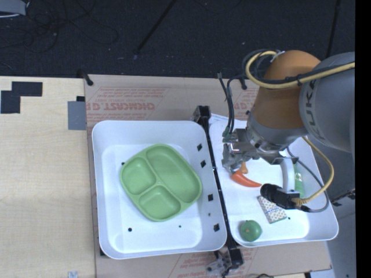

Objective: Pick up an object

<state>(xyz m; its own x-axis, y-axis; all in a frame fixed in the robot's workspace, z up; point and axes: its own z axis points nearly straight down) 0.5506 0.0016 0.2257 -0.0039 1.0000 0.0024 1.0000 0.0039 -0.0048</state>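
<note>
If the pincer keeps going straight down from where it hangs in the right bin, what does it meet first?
Most likely the orange, carrot-like piece lying just below the pincer on the right bin floor. Depth is hard to judge from this slanted view, so it might touch bare floor beside it.

An orange carrot-like piece [246, 180] lies flat in the right bin [324, 227] — gripper [232, 162] just above.

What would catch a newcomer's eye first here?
The big grey arm with its orange band looms over the right bin, its gripper low beside an orange carrot-like piece. In the left bin lies a green divided plate.
</note>
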